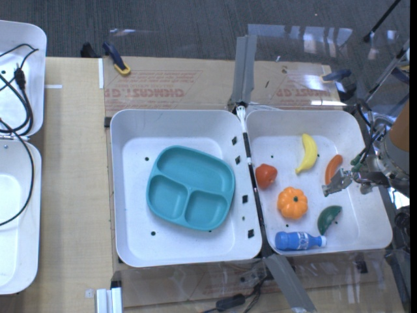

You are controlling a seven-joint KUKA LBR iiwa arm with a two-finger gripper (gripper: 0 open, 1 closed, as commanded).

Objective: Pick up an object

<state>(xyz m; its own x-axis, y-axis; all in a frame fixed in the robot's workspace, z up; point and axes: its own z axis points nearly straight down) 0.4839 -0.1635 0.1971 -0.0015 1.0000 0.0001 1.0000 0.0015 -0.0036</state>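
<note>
bench: pale wood top under brown cardboard [195, 83], dark carpet behind | left bin [124, 175]: teal divided plate [190, 188] | right bin [365, 237]: banana [307, 154], tomato [265, 175], pumpkin [292, 202], blue bottle [296, 241] | gripper [339, 184]: seen by the orange pepper [333, 168], opening can't be told, nothing visibly held

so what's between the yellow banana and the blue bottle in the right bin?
In the camera view, the orange pumpkin sits between the yellow banana and the blue bottle, roughly on the line joining them, apart from both, on the right bin floor.
</note>
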